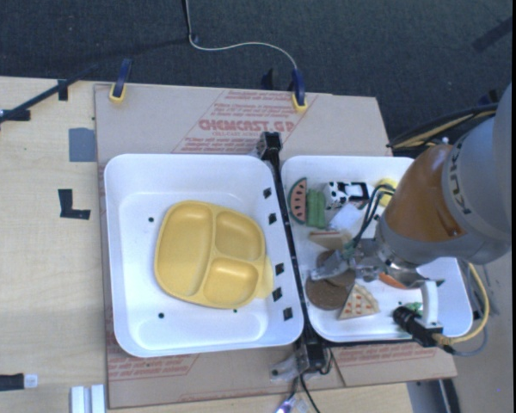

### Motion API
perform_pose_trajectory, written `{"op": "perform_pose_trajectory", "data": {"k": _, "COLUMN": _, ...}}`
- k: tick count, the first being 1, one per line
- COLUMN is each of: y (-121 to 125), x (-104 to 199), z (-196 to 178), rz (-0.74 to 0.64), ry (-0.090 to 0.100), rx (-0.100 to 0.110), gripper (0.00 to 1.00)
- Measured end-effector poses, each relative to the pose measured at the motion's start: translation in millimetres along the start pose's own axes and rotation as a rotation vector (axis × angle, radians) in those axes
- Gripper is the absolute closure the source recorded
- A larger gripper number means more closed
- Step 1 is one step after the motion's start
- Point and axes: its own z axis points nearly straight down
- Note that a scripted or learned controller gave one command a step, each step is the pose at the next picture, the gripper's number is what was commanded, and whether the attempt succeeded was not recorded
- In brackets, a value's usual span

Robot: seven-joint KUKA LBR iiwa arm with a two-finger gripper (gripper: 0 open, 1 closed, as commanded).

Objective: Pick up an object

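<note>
Presently catalogued, positions reckoned from the gripper (334,268):

- Gripper — low over the right bin (451,317), near its left wall, reached in from the right on the grey arm (477,188) with its orange band (417,200). Finger spread cannot be told; metal parts cluttered and partly merged with the items below.
- Brown round piece (327,292) — directly beneath and just toward the bin's near edge, flat on the floor, touching or almost touching the tool; contact not resolvable.
- Pizza-slice toy (359,303) — just beside the brown piece, to the right and nearer the front rim, lying flat.
- Watermelon-slice toy (299,200) — beyond the tool, against the bin's left wall toward the far corner.
- Black-and-white toy (344,194) — beyond the tool, right of the watermelon slice, partly behind a cable.
- Small yellow item (386,184) — farther still, at the far rim, mostly hidden by the arm.
- Orange item (392,279) — to the right, under the wrist, only a sliver visible.
- Yellow divided plate (211,252) — well apart to the left, alone in the left bin (129,231), lying flat, slightly turned.
- Cardboard sheet (241,123) — under both bins, clamped at the far edge.
</note>
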Motion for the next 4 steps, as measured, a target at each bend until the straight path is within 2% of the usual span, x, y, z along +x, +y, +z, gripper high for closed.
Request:
{"op": "perform_pose_trajectory", "data": {"k": 1, "y": 92.1, "x": 13.5, "z": -3.8, "rz": -0.013, "ry": -0.002, "rx": -0.006, "gripper": 0.00}}
{"op": "perform_pose_trajectory", "data": {"k": 2, "y": 88.9, "x": 12.2, "z": -13.6, "rz": -0.010, "ry": -0.003, "rx": -0.004, "gripper": 1.00}}
{"op": "perform_pose_trajectory", "data": {"k": 3, "y": 89.1, "x": 12.1, "z": -14.0, "rz": -0.010, "ry": -0.004, "rx": -0.004, "gripper": 0.00}}
{"op": "perform_pose_trajectory", "data": {"k": 4, "y": 156.5, "x": -25.3, "z": 1.0, "rz": 0.000, "ry": 0.020, "rx": 0.066, "gripper": 0.00}}
